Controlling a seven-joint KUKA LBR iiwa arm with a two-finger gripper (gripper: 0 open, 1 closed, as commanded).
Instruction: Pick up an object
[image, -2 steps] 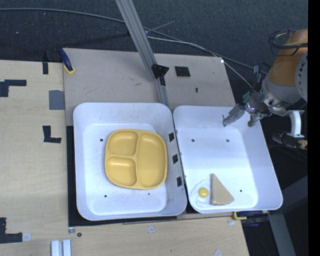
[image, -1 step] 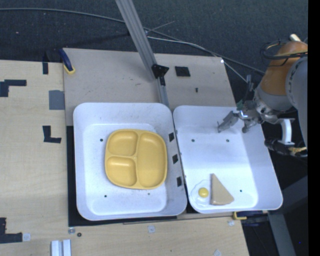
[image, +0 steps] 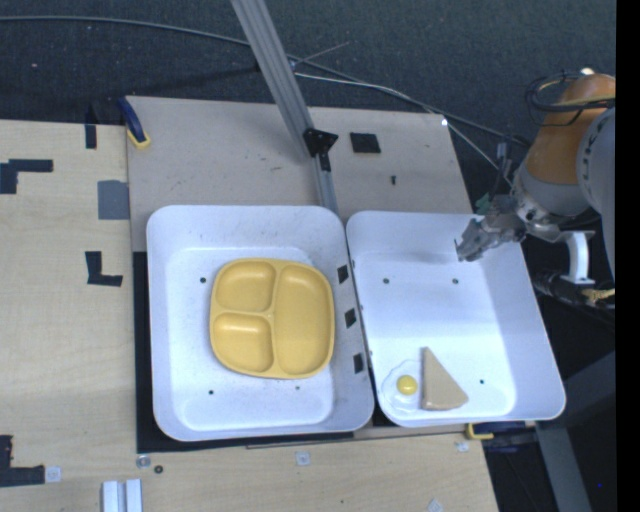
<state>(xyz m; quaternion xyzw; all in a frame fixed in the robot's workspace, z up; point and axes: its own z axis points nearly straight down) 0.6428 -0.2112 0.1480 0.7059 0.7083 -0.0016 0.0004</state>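
A yellow divided plate (image: 272, 318) with three compartments lies in the left bin (image: 180, 240). In the right bin (image: 450, 300), near its front edge, lie a small yellow round piece (image: 406, 384) and a tan wedge (image: 439, 382) side by side. My gripper (image: 472, 245) hangs over the right bin's far right corner, well away from both small objects. Nothing shows between its fingers.
A grey metal pole (image: 290, 95) slants across the bench behind the bins. A blue and yellow clamp (image: 133, 123) sits at the bench's far left corner. Cables (image: 420, 100) run along the back toward the arm.
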